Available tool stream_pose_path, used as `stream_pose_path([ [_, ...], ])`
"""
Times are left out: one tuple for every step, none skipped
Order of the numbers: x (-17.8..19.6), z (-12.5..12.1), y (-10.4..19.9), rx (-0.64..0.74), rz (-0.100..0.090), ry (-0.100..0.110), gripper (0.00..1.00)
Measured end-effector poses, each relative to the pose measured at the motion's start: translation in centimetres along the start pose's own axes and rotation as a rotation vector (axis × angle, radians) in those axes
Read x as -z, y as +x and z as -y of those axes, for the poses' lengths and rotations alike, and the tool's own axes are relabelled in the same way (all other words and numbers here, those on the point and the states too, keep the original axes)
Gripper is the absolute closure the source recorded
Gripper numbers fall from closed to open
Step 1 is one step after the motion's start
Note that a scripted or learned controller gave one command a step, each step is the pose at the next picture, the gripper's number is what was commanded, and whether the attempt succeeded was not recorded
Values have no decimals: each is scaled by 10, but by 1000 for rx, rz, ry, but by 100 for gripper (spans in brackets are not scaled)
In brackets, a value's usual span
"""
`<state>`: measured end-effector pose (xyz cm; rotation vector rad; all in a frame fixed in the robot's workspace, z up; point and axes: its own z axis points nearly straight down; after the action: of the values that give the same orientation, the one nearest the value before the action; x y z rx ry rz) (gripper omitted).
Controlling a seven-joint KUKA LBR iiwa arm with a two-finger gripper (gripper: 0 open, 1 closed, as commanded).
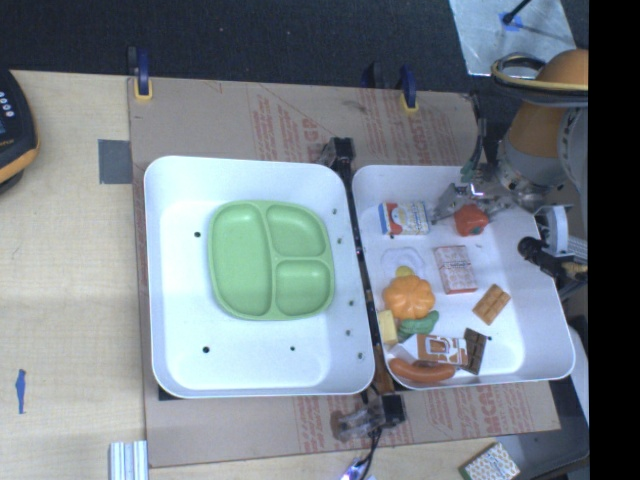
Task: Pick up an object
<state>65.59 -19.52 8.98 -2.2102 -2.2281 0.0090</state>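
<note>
The arm point(545, 118) reaches in at the far right, and its gripper point(470, 200) sits low over the back of the right bin point(540, 353), with a red object point(472, 220) right at its tip — whether the fingers are wide, narrow or closed on it I cannot tell. Crowding close by: a red-and-white carton point(405, 218) just to the left and a pink packet point(455, 268) just in front. Further forward lie one orange pumpkin point(409, 294) on something green, a brown block point(490, 304), a dark bar point(474, 350), a small box point(441, 348) and one sausage point(421, 372) along the front wall. Two bins in all — the left bin point(175, 268) holds one green divided plate point(270, 259).
</note>
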Motion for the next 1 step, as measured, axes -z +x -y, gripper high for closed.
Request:
stream_pose_path([
  [16, -1, -1, 2, 1, -4, 100],
])
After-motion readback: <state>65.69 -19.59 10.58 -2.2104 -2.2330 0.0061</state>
